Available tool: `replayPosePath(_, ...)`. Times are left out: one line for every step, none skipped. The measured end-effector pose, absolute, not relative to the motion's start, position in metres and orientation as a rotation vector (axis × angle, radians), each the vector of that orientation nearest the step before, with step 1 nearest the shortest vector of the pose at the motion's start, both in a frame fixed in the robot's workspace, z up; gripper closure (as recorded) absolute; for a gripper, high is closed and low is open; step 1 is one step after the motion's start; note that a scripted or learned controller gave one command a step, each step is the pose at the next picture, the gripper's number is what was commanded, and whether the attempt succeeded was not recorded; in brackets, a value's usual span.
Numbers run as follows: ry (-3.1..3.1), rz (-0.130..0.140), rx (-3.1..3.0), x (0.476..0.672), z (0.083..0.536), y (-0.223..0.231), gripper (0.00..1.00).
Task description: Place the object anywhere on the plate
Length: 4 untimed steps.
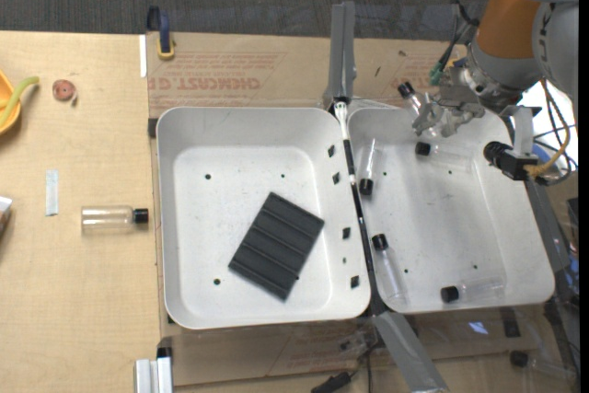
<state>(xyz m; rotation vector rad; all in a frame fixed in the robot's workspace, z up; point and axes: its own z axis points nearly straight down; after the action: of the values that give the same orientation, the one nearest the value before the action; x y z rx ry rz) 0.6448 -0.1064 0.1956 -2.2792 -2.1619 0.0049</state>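
Plate [276, 246], dark and ribbed, lies flat in the left bin [184, 198], ready to receive. Clear black-capped vials [385, 270] lie along the walls of the right bin [515, 225]. The gripper [433, 120] hangs over that bin's far corner, probably after one; spread or pressed together, I cannot tell.

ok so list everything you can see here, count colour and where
white bins: 2, white, side by side on the bench
ridged plate: 1, dark grey, lying tilted in the left bin
clear vials: 3, clear with black caps, in the right bin, two along its left wall, one near its front edge
clear bottle: 1, clear with black cap, on the bench left of the bins
small disc: 1, reddish, far left of the bench
arm: 1, grey and orange, over the right bin's far corner
gripper: 1, metallic, above the right bin
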Motion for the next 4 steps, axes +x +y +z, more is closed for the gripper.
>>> replayPosePath(-2.468, 0.002, -1.945, 0.632, 0.244, 0.029, 1.0)
replayPosePath(-2.486, 0.007, -1.917, 0.556, 0.19, 0.081, 1.0)
replayPosePath(-2.644, 0.003, -1.698, 0.649, 0.195, 0.106, 1.0)
replayPosePath(-2.694, 0.002, -1.619, 0.659, 0.289, 0.008, 1.0)
